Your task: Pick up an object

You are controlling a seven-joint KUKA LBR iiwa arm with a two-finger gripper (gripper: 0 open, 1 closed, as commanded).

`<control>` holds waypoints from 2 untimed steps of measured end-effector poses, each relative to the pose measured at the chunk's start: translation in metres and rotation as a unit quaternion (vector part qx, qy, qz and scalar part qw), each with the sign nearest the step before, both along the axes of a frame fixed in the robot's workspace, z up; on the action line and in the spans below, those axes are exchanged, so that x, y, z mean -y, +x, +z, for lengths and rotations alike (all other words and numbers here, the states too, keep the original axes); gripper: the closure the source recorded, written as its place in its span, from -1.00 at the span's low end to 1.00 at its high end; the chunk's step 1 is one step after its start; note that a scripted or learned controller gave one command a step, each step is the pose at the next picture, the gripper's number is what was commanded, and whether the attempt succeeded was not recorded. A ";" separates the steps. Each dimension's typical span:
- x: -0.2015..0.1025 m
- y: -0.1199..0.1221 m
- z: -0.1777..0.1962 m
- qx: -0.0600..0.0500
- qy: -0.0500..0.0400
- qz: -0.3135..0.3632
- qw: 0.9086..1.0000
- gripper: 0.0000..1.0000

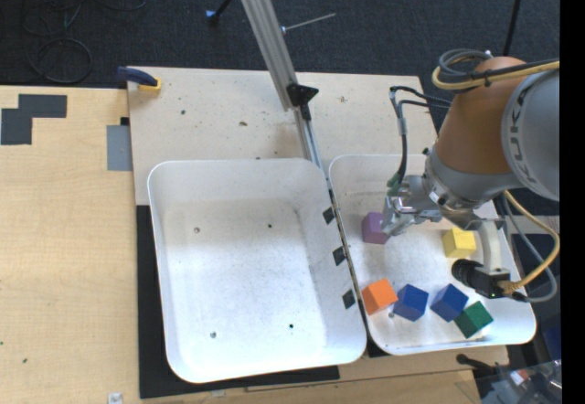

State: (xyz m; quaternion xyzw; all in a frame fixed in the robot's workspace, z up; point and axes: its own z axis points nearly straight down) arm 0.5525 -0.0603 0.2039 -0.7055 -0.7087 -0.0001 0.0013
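Hovering low in the right bin (512,324), gripper (395,219) touching the purple block (373,228); finger opening and hold impossible to tell.

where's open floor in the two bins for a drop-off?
The left bin has bare floor wall to wall. The right bin is crowded: purple block beside the claw, yellow block, and a front row of orange, two blue and green.
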 end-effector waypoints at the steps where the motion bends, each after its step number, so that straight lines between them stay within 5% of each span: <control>1: -0.047 0.021 -0.005 -0.001 0.000 0.000 1.000 1.00; 2: -0.089 0.043 0.007 0.000 0.000 -0.001 1.000 1.00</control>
